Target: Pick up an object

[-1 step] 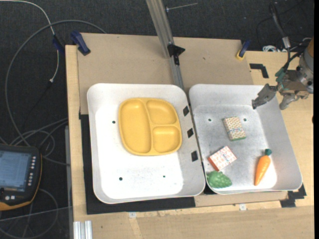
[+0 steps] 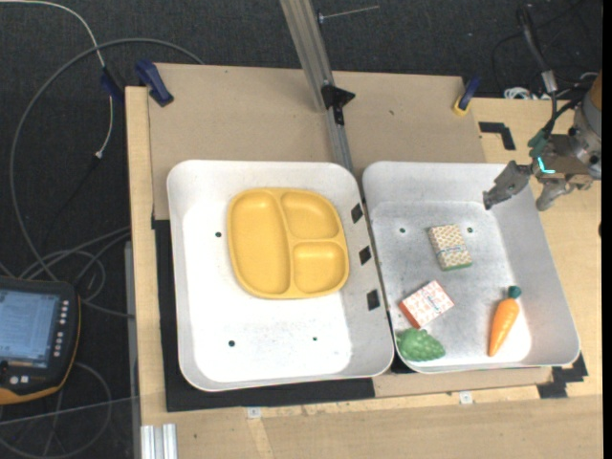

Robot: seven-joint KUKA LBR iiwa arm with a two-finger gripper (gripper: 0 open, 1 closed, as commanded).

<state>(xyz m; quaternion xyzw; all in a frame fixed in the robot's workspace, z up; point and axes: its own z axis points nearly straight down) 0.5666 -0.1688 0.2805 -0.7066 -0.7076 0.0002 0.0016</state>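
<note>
Two shallow white bins sat side by side on the bench (image 2: 239,103), and the yellow divided plate (image 2: 287,242) in the left bin (image 2: 191,285) served as the plainest landmark. Every loose object lay to the right of that plate, in the right bin (image 2: 421,185), probably because that bin was the one stocked for picking. A small patterned box (image 2: 449,247) lay level with the plate's right edge. A red-and-white carton (image 2: 426,304) lay below and right of the plate, just beside a green leafy toy vegetable (image 2: 420,345). A toy carrot (image 2: 504,322) lay farthest right, leaf end pointing up the frame.

The end effector (image 2: 527,185) hung far to the right of the plate, over the right bin's upper right corner. Its two fingers were spread, one dark tip toward the bin's middle and the other near the rim, with nothing between them. It stood well apart from every object, so no grasp had begun; the patterned box looked the nearest candidate.

The bench was a pale wood board with blue clamps at its top corners and a black mat under the bins. A metal rail (image 2: 311,46) ran down toward the gap between the bins. Dark carpet surrounded the bench, with loose cables and a handheld control pendant (image 2: 33,338) lying far left of the plate.
</note>
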